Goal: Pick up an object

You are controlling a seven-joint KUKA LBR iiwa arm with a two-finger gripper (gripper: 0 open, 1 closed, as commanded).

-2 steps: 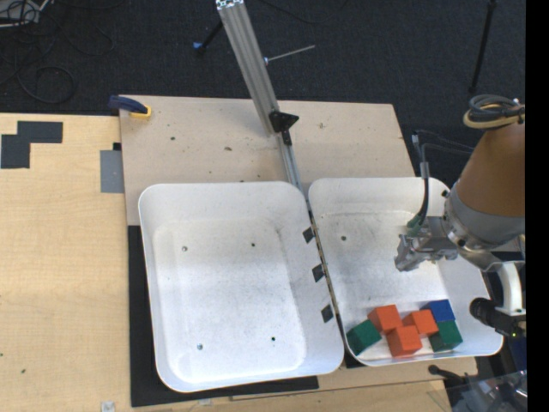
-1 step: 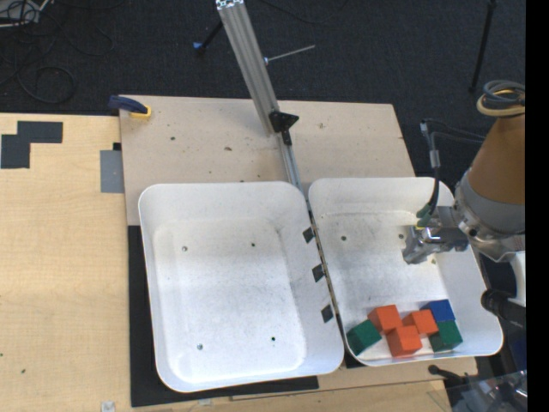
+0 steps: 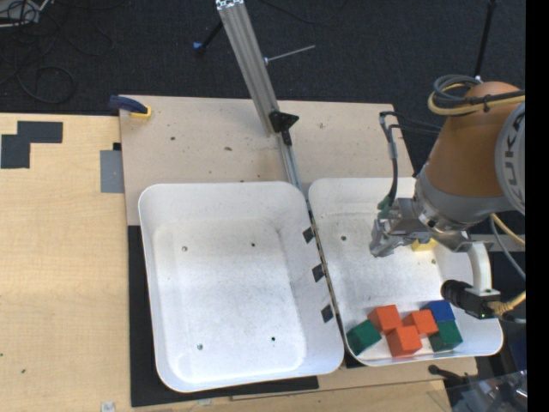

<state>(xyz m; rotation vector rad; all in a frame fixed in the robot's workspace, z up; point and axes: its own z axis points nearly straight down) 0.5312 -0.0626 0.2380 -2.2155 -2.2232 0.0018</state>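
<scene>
This is a robotics lab or test workshop. A plain board surface (image 3: 206, 136) carries two shallow white bins (image 3: 225, 283) fixed side by side, with a slanted aluminium rail (image 3: 254, 63) clamped above them. A grey industrial arm with an orange band (image 3: 470, 157) reaches in from the right. Loose cables (image 3: 34, 24) lie on dark carpet behind, and coloured wooden blocks (image 3: 409, 329) sit in the right bin (image 3: 360, 204).

Two bins sit side by side on the tabletop (image 3: 206, 136), touching along their inner edges. Taking the right bin (image 3: 343, 204) as landmark: the left bin (image 3: 223, 290) lies to its left, a cluster of blocks (image 3: 410, 328) rests in its near corner, and the pincer (image 3: 386, 239) hangs over its middle, behind the blocks.
</scene>
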